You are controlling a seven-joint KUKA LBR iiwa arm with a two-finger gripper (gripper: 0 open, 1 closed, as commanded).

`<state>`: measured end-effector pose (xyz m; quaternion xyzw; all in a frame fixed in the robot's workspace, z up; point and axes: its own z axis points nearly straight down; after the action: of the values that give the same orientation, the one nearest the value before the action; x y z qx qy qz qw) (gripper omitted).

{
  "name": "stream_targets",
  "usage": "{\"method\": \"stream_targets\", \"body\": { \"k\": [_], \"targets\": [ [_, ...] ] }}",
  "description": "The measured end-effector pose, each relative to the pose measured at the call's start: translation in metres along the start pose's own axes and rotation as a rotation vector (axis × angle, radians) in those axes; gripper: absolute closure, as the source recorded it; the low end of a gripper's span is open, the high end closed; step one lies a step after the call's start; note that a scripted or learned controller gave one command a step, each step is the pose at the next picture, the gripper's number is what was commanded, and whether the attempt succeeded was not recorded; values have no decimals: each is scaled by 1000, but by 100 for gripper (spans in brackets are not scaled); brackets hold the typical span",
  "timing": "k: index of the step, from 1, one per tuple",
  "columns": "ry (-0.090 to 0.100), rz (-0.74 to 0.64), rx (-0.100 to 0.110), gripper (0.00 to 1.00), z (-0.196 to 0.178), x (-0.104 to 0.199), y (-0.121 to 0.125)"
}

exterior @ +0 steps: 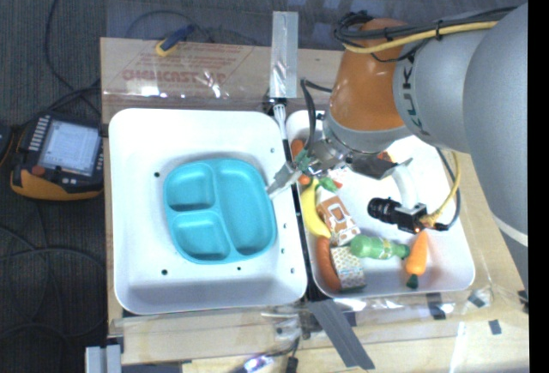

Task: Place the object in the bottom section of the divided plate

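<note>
Banana lies just below tool.

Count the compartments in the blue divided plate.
3. In the blue plastic divided plate in the left white bin: a small upper-left one, a lower-left one, and a long right one. None looks hidden.

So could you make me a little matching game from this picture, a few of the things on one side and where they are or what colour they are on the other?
Things:
1. divided plate
2. carrot
3. banana
4. handheld screen unit

Descriptions:
A. orange, near the right bin's right-hand side
B. lying on the floor left of the bench
C. turquoise, in the left bin
D. yellow, along the right bin's left wall

Pairs: 1-C, 2-A, 3-D, 4-B
</note>
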<state>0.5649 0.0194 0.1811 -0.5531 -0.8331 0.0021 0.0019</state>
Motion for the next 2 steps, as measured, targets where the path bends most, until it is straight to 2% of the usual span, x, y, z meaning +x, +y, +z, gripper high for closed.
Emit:
{"method": "stream_targets", "body": {
  "k": [1,2],
  "targets": [
    [-3,378,0,0,-46,-32,16],
    [-6,377,7,100,-52,-32,16]
  ]
}}
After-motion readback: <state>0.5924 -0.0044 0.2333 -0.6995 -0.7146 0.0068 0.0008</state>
